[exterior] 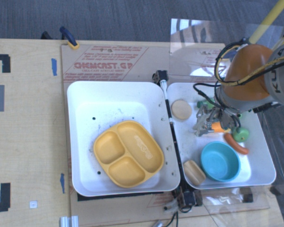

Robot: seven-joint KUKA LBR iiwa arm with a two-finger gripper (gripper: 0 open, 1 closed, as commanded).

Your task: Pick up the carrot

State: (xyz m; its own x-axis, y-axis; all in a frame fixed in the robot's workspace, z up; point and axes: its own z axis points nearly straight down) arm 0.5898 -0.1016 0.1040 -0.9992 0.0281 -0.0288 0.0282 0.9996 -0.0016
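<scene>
Carrot (235, 142) lies in the right bin (265, 171) between green piece (242, 135) and blue bowl (220, 161), so we should centre the gripper (206, 122), whose jaw state we cannot tell, squarely across it before closing.

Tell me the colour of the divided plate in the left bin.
Yellow: the divided plate reads plainly in the camera view, three compartments against the white left bin.
</scene>
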